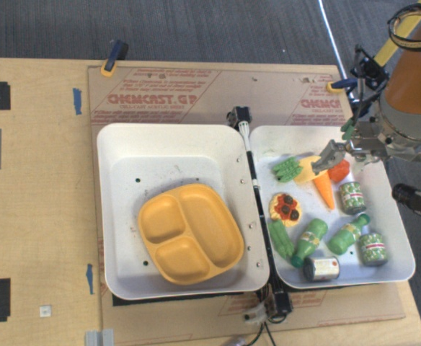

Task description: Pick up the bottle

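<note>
The gripper [331, 156] stood at the upper part of the right bin [401, 265], right of frame centre, its fingers spread apart with nothing between them. It hovered over a red item [339, 170] and the carrot [324, 188], not over the target.

Two green bottles lay on their sides lower in the same bin: one bottle [310, 239] at lower centre, a second bottle [348, 234] just to its right. A green pod [281, 239] lay close against the first, and a small can [321, 268] sat just below it. The yellow tray [189, 233] occupied the left bin [113, 215].

Assessment: the bottles appeared to be small toy plastic, so light, rigid and probably smooth, and liable to roll or skid if nudged. Hold was best taken across the mid-body, jaws square to the long axis. The second bottle offered more clearance.
</note>
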`<act>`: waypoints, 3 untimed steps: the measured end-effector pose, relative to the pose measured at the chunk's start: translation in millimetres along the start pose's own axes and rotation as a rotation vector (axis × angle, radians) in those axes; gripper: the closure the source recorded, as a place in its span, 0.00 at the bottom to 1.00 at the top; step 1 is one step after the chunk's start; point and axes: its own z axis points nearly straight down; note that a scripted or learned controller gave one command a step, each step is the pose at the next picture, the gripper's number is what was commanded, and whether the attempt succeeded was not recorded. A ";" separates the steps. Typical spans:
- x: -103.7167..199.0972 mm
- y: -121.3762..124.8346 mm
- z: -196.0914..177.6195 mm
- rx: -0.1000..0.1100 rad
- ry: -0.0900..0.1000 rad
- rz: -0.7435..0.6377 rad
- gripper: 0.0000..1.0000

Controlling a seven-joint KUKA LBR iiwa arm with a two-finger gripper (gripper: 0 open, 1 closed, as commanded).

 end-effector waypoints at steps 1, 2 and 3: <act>44.8 -73.6 50.6 0.002 0.001 -0.383 0.00; -17.3 -58.7 161.2 -0.003 -0.001 -0.221 0.00; -17.3 -58.1 151.4 -0.005 -0.002 -0.220 1.00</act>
